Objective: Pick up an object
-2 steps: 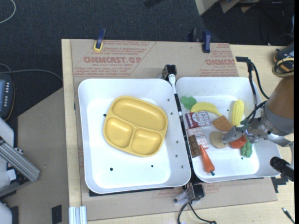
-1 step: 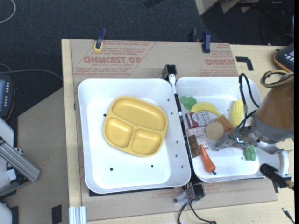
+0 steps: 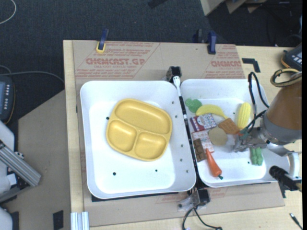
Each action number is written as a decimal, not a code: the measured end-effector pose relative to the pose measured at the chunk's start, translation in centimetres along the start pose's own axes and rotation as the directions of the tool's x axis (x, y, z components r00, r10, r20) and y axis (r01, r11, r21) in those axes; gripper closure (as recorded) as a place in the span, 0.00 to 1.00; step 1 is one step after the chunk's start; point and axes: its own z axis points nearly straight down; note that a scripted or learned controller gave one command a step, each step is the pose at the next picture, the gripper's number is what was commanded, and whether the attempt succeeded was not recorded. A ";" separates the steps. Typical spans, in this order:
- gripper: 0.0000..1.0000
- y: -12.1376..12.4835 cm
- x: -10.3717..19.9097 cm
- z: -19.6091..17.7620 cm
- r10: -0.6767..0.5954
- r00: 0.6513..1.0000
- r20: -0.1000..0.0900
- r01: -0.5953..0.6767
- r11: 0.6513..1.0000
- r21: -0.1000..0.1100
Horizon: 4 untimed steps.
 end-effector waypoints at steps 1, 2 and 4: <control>1.00 0.5 -0.3 -6.3 -0.003 1.000 0.003 0.003 1.000 -0.007; 1.00 -0.1 -0.4 -10.7 -0.003 1.000 0.003 0.003 1.000 -0.005; 1.00 4.0 4.0 -11.7 -0.008 1.000 0.001 0.008 1.000 -0.004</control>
